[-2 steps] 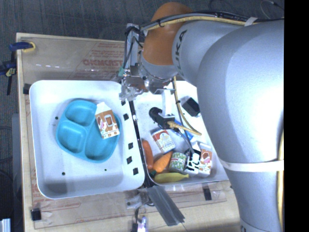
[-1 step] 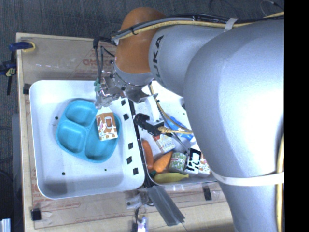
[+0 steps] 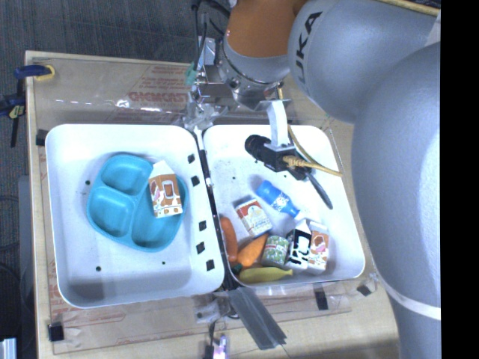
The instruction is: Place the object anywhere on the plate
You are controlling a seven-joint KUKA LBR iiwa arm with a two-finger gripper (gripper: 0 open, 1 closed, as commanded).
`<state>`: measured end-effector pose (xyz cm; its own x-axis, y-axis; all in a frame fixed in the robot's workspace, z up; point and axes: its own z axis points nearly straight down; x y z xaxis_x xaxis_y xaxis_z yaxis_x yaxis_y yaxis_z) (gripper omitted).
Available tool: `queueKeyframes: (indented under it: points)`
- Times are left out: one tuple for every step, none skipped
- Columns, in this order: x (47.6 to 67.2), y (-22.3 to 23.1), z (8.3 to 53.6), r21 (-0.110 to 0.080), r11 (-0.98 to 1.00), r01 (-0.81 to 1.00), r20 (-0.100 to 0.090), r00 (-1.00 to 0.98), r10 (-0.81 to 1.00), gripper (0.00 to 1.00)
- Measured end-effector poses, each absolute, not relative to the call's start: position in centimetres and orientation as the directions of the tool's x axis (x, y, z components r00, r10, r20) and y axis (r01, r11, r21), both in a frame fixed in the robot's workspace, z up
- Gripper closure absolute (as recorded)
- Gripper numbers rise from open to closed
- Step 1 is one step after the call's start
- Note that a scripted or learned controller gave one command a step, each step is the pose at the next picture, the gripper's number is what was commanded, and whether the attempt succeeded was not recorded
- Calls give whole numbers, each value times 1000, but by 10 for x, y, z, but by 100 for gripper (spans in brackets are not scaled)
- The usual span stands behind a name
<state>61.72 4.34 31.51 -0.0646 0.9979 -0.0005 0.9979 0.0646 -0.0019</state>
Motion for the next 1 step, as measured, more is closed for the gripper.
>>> queueKeyframes:
  points:
    - [617,44,315,-3,65,998,0,-65,998,0]
